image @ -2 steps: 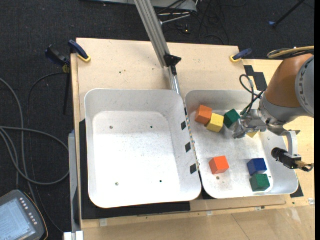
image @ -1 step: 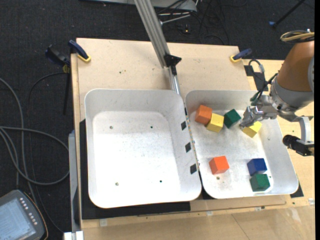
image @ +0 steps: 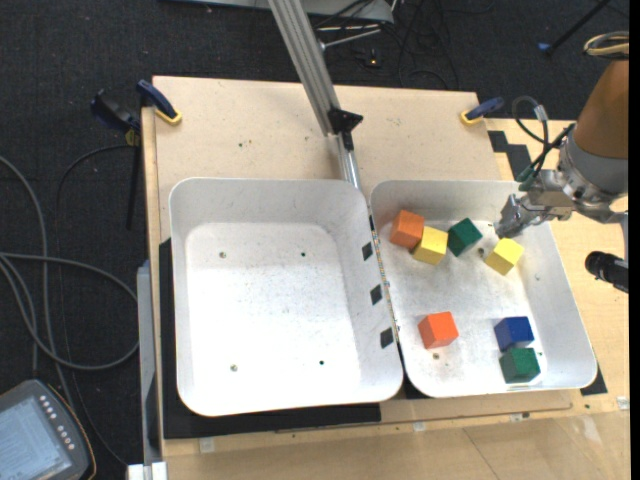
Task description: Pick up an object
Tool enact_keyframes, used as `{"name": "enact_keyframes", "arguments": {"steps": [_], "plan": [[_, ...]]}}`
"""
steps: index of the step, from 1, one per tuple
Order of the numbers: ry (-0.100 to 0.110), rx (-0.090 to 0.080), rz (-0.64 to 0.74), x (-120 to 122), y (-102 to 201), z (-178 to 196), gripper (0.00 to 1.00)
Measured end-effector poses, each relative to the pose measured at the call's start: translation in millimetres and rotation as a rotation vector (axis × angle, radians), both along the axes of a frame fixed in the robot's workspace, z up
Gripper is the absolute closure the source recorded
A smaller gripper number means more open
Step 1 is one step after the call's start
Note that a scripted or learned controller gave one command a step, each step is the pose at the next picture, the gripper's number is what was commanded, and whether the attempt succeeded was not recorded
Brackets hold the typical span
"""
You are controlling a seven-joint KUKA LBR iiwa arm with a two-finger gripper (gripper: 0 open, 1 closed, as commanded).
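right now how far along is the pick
Early. Done: the arm has reached the right bin and its gripper sits just above the yellow block near the far rim. In hand: nothing visibly held. Left: grasp and lift; all blocks lie in the bin.

No text, label, brand, number or sign can be read anywhere. The small screen (image: pixel 35 438) at the lower left corner shows marks too blurred to make out.
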State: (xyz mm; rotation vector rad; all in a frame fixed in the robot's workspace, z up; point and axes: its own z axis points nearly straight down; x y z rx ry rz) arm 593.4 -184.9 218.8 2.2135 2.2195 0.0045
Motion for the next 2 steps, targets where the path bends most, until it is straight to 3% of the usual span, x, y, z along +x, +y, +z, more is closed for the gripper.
{"name": "enact_keyframes", "arguments": {"steps": [2], "plan": [[0.008,0.005,0.005,9,107,-14,1.00]]}}
